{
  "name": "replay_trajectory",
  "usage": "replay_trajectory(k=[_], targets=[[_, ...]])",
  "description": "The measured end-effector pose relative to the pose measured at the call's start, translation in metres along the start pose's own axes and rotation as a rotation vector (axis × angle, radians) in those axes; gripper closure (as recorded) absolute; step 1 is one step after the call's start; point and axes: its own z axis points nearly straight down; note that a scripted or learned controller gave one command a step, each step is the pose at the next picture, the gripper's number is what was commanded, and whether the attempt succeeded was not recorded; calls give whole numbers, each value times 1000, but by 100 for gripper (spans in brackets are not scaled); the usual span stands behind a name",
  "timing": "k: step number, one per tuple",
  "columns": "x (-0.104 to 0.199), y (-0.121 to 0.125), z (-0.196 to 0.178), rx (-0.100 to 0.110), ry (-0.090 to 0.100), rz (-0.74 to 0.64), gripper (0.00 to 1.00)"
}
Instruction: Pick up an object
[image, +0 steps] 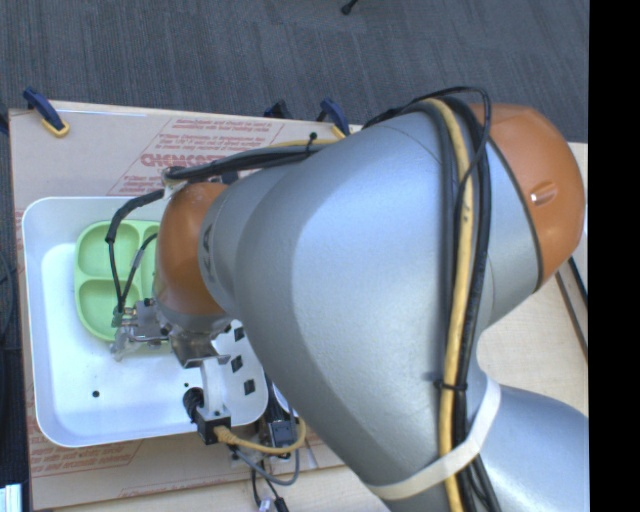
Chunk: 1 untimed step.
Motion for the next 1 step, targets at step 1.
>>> replay_trajectory(k=[1], targets=[[-34,54,-6,-28,3,3,0]])
